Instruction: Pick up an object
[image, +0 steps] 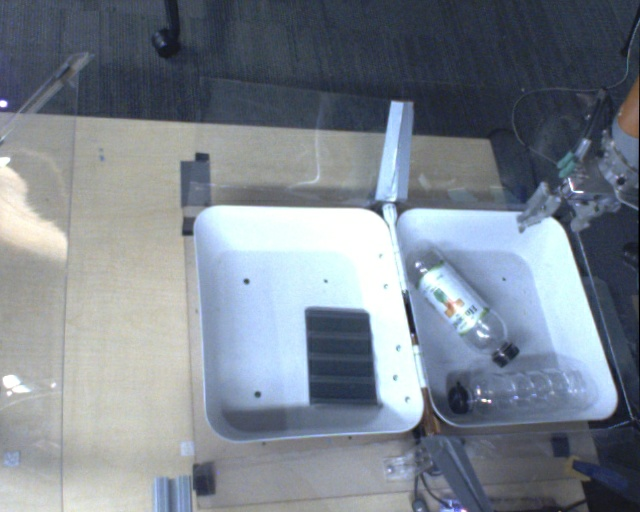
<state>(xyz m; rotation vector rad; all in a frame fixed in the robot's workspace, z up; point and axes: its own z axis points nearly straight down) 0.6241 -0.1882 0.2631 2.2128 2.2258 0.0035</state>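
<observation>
The robot's hand (545, 205) hangs over the far right corner of the right white bin (575, 262). It is small and partly cut off by the edge, so I cannot tell if it is wide or narrow. Nothing shows inside it.

From the hand, the clear plastic bottle with the white, green and orange label (459, 303) lies toward 7 o'clock, in the middle of that bin. It lies flat, and its long side runs from 10 o'clock to 4 o'clock, with the black cap at 4.

A second clear bottle with a black cap (520, 391) lies along the near wall. It is see-through and hard to make out.

The left white bin (230, 300) holds a flat black ridged block (341, 355).
</observation>
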